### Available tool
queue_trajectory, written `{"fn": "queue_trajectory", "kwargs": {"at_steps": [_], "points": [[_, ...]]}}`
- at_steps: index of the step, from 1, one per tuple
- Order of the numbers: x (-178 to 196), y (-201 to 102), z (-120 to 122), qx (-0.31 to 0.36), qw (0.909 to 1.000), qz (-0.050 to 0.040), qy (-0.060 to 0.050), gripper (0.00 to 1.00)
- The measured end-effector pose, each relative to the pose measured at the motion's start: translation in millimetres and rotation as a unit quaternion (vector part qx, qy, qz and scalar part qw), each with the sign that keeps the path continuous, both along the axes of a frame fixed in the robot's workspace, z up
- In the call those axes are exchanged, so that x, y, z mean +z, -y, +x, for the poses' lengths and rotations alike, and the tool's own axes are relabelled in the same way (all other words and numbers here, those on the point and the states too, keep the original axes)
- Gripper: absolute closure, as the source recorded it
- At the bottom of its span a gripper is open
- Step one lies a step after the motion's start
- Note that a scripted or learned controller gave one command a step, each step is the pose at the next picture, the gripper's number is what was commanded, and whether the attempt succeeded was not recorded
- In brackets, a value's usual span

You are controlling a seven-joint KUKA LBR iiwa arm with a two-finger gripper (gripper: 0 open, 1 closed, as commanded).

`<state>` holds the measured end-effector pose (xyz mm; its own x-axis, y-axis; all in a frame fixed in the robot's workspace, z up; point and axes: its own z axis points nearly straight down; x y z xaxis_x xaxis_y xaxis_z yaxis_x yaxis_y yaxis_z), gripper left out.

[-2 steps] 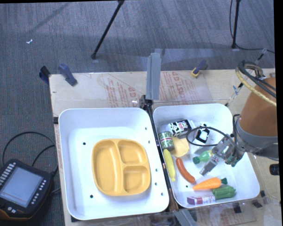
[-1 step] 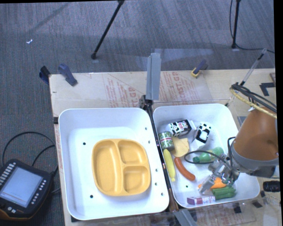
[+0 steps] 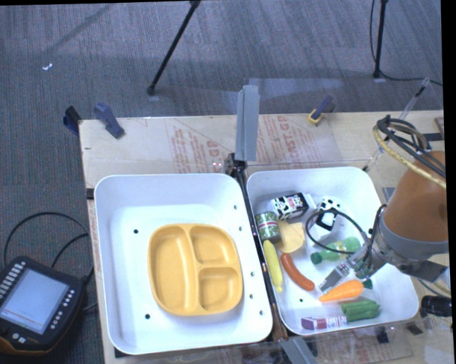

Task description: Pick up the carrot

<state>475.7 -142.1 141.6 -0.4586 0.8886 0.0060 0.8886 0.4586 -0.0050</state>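
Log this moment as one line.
gripper above carrot | right bin | carrot not lifted | grasp unconfirmed

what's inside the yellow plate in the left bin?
Nothing visible: the yellow plate shows three bare compartments, fully uncovered. The carrot lies in the right bin, beside the gripper.

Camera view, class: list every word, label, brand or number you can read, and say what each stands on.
Red printing on the bench board behind the bins: mirrored or upside down, not readable.
Can label: too small to read.
Small carton near the carrot: print blurred.
Handheld screen on the floor: no legible text.
So no text can be quoted.
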Motion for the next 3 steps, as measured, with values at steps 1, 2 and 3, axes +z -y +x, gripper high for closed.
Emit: {"fn": "queue_trajectory", "kwargs": {"at_steps": [1, 2, 3], "points": [[-58, 45, 0, 0.099, 0.9951, 0.0012, 0.001, 0.0], [-51, 46, -1, 0.095, 0.9955, 0.0033, -0.001, 1.0], [52, 1, 1, 0.106, 0.9944, 0.0005, 0.001, 1.0]]}}
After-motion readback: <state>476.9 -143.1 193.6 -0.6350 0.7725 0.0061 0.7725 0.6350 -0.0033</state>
